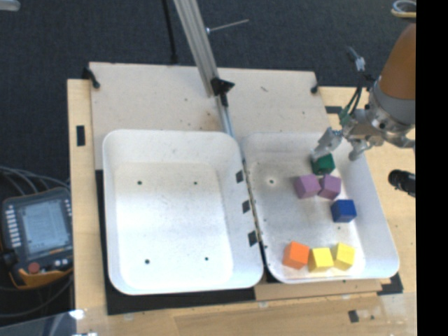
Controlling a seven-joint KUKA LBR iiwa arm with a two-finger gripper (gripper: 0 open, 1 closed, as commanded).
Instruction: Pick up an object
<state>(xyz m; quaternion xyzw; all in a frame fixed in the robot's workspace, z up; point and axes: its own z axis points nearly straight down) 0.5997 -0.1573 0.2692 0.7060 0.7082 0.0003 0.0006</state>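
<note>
Gripper [341, 144] fingers spread apart, hovering over the right bin's [378, 219] far end, nothing between them. Green block [323, 164] sits just beside the left fingertip, near the purple blocks [316, 186]. You should centre over green before descending, then close squarely.

The grey arm [392, 100] reaches in from the right at the far side, its orange band [400, 65] above the wrist. The gripper [341, 145] points down and leftward, its two fingers [326, 143] spread apart, nothing between them.
</note>
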